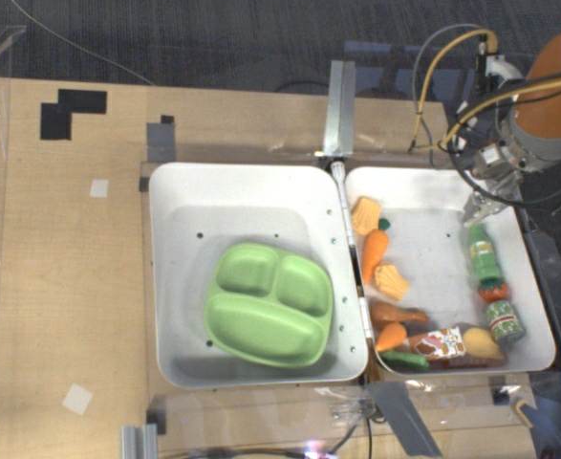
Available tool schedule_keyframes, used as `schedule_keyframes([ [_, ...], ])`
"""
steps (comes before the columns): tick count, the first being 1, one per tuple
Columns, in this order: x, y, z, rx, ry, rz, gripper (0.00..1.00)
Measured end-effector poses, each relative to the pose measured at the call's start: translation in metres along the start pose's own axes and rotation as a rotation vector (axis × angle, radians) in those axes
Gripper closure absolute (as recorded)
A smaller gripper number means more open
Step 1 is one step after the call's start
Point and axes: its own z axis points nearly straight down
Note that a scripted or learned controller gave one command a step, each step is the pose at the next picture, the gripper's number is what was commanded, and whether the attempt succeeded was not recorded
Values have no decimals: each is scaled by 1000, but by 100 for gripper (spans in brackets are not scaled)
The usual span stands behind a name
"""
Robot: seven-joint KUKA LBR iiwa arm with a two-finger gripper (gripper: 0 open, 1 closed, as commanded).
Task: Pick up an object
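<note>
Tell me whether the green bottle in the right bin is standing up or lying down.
Lying down. The green bottle rests on its side along the right bin floor, its whole length visible from above, near the right wall.

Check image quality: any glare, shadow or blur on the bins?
Camera view: light is even and soft; the green tray casts a faint shadow on the left bin; bench film shows mild sheen; gripper looks slightly blurred; small items in the right bin are soft, labels unreadable.

One fixed camera looks steeply down from above the worktop [60, 285] — both white bins [170, 285] mid-frame, dark floor across the top, the arm [552, 94] entering upper right.
</note>
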Motion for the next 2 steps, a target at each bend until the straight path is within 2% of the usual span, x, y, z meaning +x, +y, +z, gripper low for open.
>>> schedule_keyframes([
  [1, -30, -9, -117, 17, 6, 169, 100],
  [2, -20, 5, -28, 0, 0, -198, 100],
])
